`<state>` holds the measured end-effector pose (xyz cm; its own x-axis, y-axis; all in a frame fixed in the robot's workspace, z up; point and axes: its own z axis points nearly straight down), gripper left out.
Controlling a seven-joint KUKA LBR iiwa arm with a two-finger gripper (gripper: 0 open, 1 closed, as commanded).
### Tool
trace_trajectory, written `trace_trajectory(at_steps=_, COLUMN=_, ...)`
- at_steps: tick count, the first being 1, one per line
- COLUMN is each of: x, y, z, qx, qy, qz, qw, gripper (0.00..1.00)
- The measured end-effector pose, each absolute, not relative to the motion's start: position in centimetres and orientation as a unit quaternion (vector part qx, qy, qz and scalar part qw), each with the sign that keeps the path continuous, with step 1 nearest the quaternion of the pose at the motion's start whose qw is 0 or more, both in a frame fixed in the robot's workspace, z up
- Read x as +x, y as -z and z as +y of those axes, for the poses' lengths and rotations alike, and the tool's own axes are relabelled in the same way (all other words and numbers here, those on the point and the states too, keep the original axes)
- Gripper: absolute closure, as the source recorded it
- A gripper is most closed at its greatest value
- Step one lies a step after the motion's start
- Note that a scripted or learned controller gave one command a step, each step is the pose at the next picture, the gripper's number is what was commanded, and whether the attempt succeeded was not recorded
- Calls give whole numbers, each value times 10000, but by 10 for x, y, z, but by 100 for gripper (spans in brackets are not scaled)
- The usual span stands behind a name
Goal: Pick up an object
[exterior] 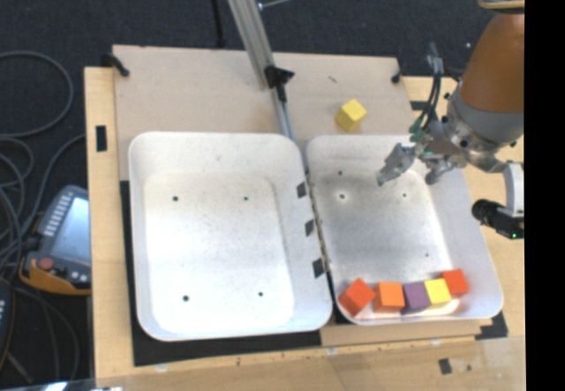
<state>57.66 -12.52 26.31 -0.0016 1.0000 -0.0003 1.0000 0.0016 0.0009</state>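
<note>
Probably a robotics lab, plywood bench (203,80), teach pendant (62,239) on dark carpet, loose cables (35,129), aluminium camera mast (247,14)

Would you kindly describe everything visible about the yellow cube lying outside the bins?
The yellow cube is a small, matte, block-like piece, seemingly foam or wood. It sits turned at an angle on the bare tan bench top, just beyond the far rim of the right bin. Nothing touches it but the bench, and the gripper is apart from it.

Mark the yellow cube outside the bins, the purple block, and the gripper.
yellow cube (350,114): camera view, its top face.
purple block (416,296): camera view, its top face.
gripper (413,167): camera view, between its fingertips.
</note>
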Motion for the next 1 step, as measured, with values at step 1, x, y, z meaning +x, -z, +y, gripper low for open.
trace_trajectory(at_steps=1, x=535, y=-212, z=-76, qx=7052, qy=16, qz=7090, qw=-30, gripper=0)
